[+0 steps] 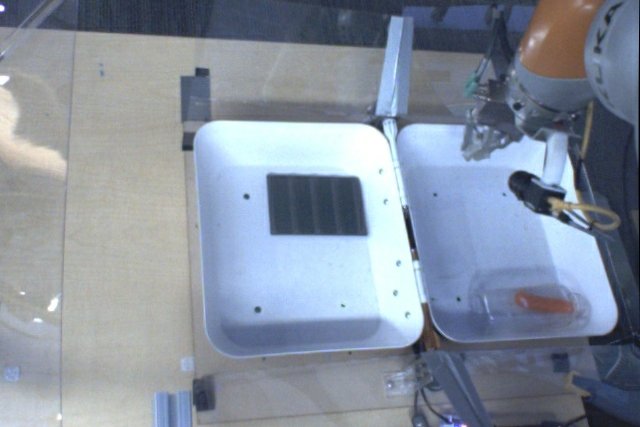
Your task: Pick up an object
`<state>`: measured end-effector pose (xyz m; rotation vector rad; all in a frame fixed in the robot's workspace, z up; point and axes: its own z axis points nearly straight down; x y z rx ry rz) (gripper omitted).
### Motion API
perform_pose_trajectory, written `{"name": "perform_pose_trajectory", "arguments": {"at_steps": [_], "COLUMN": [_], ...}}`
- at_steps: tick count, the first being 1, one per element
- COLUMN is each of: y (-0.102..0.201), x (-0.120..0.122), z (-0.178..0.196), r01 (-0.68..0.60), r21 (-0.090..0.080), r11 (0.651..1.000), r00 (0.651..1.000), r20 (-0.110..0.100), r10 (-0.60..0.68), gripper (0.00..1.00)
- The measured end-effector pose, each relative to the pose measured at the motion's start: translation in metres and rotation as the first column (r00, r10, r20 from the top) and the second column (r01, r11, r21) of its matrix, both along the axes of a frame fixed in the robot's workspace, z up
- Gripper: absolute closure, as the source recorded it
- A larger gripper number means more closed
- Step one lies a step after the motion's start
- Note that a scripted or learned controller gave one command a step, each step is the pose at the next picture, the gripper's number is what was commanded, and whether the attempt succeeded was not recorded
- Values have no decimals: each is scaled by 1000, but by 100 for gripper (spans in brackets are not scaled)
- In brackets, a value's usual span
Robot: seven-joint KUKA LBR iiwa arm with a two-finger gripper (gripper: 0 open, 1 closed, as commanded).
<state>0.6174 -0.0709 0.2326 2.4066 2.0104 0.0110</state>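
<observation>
I'm pre-grasp w/ the gripper [484,141] hanging over the right bin's [445,215] far end, can't tell its state, while the clear bottle [528,301] w/ orange inside lies near-right corner, so next I'd traverse & descend.

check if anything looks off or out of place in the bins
Nothing looks spilled or damaged. A clear container with an orange item inside lies on its side at the near end of the right bin. The left bin holds a dark ribbed panel, lying flat.
</observation>
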Motion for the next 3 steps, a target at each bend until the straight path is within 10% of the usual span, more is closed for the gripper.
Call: {"name": "perform_pose_trajectory", "arguments": {"at_steps": [1,2,3], "y": [-16,-16,-135], "x": [-40,-40,12], "z": [-45,-45,9], "r01": [-181,-181,-224], "r21": [-1,-1,-5], "r11": [983,983,974], "r00": [983,983,974], "r20": [-6,-5,-1], "r10": [181,181,224], "gripper": [100,0,0]}}
